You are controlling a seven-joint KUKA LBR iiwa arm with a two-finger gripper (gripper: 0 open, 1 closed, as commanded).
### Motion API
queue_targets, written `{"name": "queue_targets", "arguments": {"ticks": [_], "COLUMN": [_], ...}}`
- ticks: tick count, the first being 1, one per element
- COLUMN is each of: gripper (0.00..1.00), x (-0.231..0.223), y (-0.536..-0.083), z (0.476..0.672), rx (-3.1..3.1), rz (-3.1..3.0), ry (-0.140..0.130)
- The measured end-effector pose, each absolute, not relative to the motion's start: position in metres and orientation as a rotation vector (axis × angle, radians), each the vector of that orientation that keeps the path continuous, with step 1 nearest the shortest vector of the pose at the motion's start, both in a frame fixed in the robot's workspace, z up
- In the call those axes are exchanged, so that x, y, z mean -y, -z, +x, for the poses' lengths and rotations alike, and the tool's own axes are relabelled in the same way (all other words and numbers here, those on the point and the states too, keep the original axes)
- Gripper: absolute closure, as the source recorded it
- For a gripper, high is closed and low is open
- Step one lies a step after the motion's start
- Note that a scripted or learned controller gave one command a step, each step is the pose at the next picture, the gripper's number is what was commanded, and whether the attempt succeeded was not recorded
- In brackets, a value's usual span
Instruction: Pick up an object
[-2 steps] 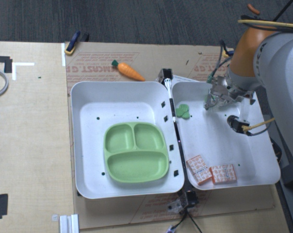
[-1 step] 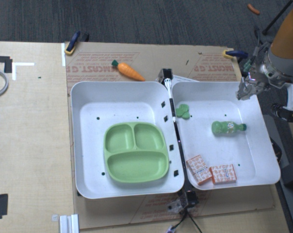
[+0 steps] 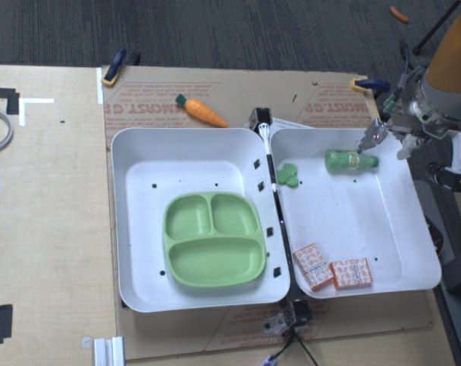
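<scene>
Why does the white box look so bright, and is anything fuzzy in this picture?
In the camera view, even overhead light makes the white bins look bright, with only soft shadows along their walls. The green plate and carrot look fairly sharp. The tool near the green bottle is small and a bit blurry, so its details are hard to see.

Two white bins [image 3: 139,158] sit side by side. One green divided plate [image 3: 214,239] lies in the left one, with three compartments. In the right bin [image 3: 398,235] I count one green bottle [image 3: 348,160], one small green leafy piece [image 3: 288,175] and two little printed boxes [image 3: 313,265]. One toy carrot [image 3: 203,111] lies on the cardboard behind the bins. Two blue clamps [image 3: 114,65] grip the cardboard's far corners.
</scene>
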State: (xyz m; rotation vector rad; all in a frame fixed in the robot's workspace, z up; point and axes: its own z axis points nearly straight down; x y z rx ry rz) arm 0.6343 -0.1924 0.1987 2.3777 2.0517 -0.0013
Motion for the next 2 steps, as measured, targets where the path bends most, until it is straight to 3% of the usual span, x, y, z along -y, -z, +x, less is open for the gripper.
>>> {"name": "queue_targets", "arguments": {"ticks": [1,2], "gripper": [0.00,0.00], "x": [0.156,0.201], "y": [-0.121,-0.093], "z": [0.657,0.659], "rx": [-2.504,-2.431], "rz": [1.877,1.988], "ry": [-0.008,0.000]}}
